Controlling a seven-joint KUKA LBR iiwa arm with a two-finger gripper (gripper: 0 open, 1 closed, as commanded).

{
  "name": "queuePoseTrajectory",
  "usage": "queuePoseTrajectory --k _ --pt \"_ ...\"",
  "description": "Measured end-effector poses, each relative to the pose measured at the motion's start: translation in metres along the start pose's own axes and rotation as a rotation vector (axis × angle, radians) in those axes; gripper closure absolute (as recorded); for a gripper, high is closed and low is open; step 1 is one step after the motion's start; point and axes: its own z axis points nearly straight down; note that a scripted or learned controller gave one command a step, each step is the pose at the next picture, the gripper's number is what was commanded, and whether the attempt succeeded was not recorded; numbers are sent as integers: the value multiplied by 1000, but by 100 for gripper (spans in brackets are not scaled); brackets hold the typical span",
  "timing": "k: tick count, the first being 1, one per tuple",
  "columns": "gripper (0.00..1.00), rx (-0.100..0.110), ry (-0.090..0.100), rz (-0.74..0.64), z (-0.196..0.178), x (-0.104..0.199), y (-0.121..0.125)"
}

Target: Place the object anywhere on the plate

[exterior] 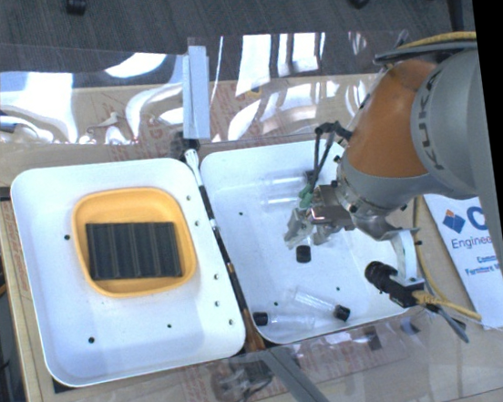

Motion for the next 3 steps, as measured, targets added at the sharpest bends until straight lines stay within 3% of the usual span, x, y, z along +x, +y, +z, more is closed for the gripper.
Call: queuePoseTrajectory --k 1,2,3 --pt "100 1 0 -239 28 56 69" --pt "100 0 0 -311 27 128 90" --pt "0 0 0 -311 27 127 90"
